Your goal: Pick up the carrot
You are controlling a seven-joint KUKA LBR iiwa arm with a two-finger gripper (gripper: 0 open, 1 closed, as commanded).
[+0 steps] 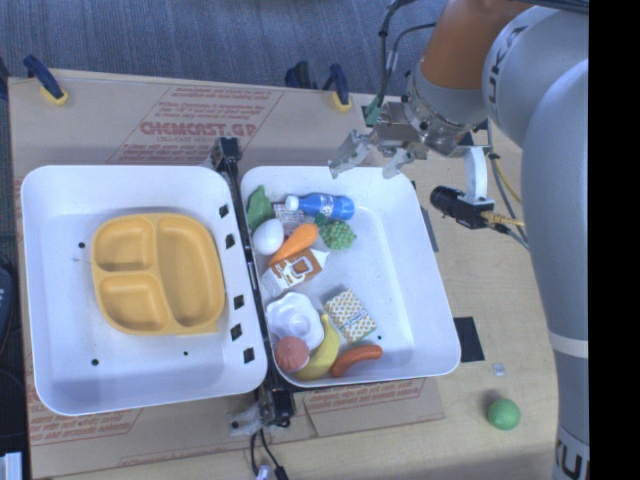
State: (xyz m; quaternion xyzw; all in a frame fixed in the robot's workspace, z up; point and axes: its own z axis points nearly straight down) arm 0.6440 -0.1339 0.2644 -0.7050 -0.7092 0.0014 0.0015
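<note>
Camera view, looking down at a slant. The claw [370,158] hangs above the far rim of the right bin [425,268], its two fingers spread apart with nothing between them (released, then). The grey arm [540,88] enters from the right, orange band above the wrist.

The carrot [297,242] lies in the right bin, toward its far-left part, tilted with the thick end up toward a green broccoli piece [338,235]. Its lower end rests against a small carton [298,267]. Just left of it sits a white egg [267,237]; behind it a blue bottle [322,206] lies on its side, and a green leaf-like item [259,208] stands at the bin's left wall. The claw is well apart from the carrot, up and to the right.

Nearer the front of the same bin: a white piece [290,316], a banana [322,353], a checkered packet [350,314], a sausage [356,358].

The left bin [50,268] carries a yellow divided plate [158,272].

On the desk [150,118], a green ball [503,413] lies right of the bins.
</note>
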